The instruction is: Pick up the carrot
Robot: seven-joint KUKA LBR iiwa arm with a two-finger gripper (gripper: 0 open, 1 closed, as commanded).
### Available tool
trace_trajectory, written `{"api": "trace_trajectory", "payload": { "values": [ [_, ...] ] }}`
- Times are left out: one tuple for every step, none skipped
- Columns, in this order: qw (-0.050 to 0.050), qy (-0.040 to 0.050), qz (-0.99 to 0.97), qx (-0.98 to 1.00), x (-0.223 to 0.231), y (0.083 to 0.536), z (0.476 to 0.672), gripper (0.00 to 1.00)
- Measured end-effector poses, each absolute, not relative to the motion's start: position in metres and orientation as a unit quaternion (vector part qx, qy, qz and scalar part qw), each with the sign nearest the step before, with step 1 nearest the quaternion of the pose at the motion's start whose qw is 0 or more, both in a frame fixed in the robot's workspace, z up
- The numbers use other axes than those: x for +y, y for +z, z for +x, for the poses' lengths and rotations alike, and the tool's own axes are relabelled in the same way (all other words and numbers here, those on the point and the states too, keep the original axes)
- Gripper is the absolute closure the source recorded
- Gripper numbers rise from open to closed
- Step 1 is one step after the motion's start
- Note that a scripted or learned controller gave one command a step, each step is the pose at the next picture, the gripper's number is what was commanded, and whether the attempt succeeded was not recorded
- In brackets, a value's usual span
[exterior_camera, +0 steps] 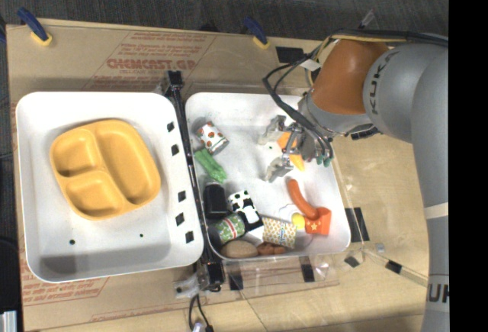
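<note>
The right bin (229,105) is entered by the arm (396,94), and the claw (276,149) is seen with fingers spread wide, nothing between them. The carrot (301,201) is found just below the claw, slightly to its right, lying on the bin floor beside a red carton (319,222). The approach step is judged underway; a short descent over the carrot is called for next.

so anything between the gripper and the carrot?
Nothing visible. The gripper hangs over bare bin floor in the right bin; the carrot lies just below it in the view, with a red box touching its far end.
</note>
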State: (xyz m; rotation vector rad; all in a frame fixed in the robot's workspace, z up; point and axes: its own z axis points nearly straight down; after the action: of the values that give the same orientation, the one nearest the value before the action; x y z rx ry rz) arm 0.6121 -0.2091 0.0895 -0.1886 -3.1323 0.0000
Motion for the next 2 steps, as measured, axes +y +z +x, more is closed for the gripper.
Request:
{"api": "trace_trajectory", "payload": {
  "values": [
    [-0.004,0.0014,-0.056,-0.998,-0.208,0.105,0.617,1.0],
    [0.0,-0.0003,0.105,-0.994,-0.209,0.092,0.586,1.0]
  ]
}}
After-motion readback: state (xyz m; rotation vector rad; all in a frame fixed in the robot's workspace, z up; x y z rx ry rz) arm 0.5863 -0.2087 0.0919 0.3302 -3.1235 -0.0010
